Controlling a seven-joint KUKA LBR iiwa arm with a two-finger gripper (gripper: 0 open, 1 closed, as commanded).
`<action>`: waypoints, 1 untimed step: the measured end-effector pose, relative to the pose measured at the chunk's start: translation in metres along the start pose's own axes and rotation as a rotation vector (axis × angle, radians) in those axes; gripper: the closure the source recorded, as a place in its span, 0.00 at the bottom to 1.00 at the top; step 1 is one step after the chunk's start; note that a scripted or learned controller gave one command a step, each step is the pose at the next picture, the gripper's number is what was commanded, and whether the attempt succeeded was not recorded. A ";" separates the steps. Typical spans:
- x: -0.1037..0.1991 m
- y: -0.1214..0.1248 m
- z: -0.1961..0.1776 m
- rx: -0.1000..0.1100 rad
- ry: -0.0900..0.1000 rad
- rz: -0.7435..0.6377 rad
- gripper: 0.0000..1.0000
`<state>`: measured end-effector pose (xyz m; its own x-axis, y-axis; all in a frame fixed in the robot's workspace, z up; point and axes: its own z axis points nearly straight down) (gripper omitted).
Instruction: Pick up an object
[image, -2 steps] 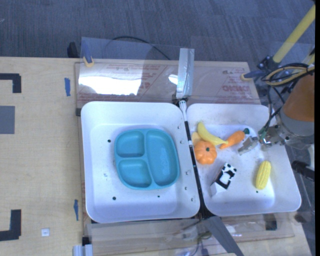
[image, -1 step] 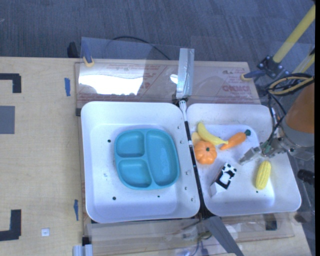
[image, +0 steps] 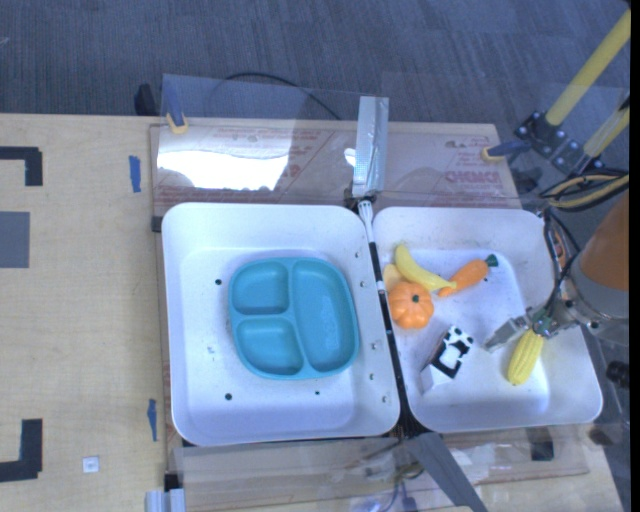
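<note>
left bin (image: 190, 330): blue tray (image: 295, 316) | right bin (image: 570, 400): banana (image: 415, 270), carrot (image: 467, 275), pumpkin (image: 410, 306), corn (image: 523, 357) (fingers (image: 507, 334) spread)

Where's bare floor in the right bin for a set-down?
Right bin: bare along the near edge, below the black-and-white block and corn; a smaller patch in the far-right corner beyond the carrot. Crowded at the left: banana, pumpkin. Gripper sits above the corn.

Far to your tool's left lies the pale wooden surface (image: 70, 330) with black corner marks (image: 25, 165) and blue tape (image: 134, 172); beyond it, dark grey carpet (image: 300, 40).
</note>
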<state>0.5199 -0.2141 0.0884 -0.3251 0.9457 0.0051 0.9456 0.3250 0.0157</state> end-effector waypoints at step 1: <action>-0.004 0.000 -0.008 0.001 -0.008 0.002 1.00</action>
<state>0.5211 -0.2181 0.0960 -0.3227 0.9465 -0.0030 0.9464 0.3227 0.0151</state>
